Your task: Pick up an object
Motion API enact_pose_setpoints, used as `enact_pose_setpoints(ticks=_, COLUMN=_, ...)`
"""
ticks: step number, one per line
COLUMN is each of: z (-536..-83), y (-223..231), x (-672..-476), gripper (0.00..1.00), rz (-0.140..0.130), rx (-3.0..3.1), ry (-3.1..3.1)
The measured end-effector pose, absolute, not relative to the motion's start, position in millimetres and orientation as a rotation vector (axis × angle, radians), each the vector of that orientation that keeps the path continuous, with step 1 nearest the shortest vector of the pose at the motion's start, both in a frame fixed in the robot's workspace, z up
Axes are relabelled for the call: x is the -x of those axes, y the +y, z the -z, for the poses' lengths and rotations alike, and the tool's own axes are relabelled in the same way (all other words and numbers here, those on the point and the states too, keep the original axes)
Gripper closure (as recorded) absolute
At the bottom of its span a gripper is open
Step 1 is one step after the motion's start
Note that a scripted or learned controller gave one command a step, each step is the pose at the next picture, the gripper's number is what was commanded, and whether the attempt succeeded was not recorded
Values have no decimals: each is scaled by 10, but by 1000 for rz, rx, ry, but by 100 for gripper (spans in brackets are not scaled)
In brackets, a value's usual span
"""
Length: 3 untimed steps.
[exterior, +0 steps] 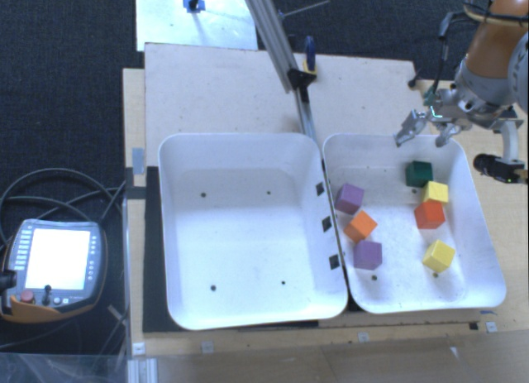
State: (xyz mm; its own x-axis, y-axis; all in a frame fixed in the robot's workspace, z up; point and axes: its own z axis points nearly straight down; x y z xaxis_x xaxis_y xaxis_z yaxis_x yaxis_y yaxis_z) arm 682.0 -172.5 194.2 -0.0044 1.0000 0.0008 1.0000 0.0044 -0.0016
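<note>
Watching from my station, I see the biggest risk in the right bin (pixel 488 245) itself: the hand (pixel 428 129) hangs over its far rim, and a straight drop there could strike the wall instead of reaching anything. Next is crowding. The green cube (pixel 419 173), lying just below the hand toward the near side, has a yellow cube (pixel 436 192) touching its corner and a red cube (pixel 429 214) right behind that, so spread fingers could shove the neighbours or wedge between them. The hand looks spread wide, with nothing between its fingers. Farther from the hand, toward the near-left, sit two purple cubes (pixel 350 198) and an orange cube (pixel 360 226), loosely grouped. A lone yellow cube (pixel 439 256) lies nearest me, well apart from the hand, and I judge it the cleanest target.
</note>
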Motion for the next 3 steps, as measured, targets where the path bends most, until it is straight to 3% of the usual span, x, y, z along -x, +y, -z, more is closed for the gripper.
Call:
enact_pose_setpoints(ticks=1, z=-1976, y=-1725, x=-6829, gripper=0, rz=1, rx=2217, ry=-2229)
enact_pose_setpoints(ticks=2, z=-1361, y=-1726, x=-6801, gripper=0, rz=-2, rx=2216, ry=-2226)
enact_pose_setpoints(ticks=3, z=-1086, y=-1734, x=-6817, gripper=0, rz=4, rx=2221, ry=-2229)
